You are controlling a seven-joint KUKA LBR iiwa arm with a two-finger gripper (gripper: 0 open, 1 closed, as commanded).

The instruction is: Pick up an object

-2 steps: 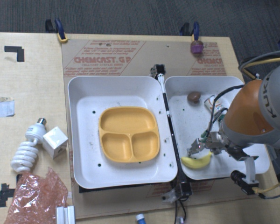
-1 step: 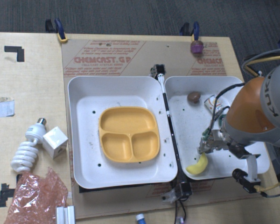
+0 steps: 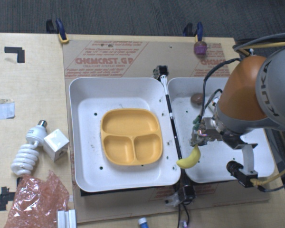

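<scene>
While the claw (image 3: pixel 198 141) sits low in the right bin (image 3: pixel 256 167), right above the top end of the banana (image 3: pixel 189 159), the pick looks to be at the grasping stage and not finished: the banana lies at the bin's near-left corner, close beside the divider that separates the two bins, and its lower end appears to rest on the bin floor. Whether the claw is wide, narrow or closed on the fruit cannot be told, since the arm's grey and orange body hides much of it. What is left, by my judgement, is a firm grip and a lift clear of the bin. Counting things: one banana, one small brownish lump (image 3: pixel 196 98) at the far side of the right bin, and one yellow divided plate (image 3: pixel 131 136) in the left bin (image 3: pixel 85 127), two bins in all.
</scene>
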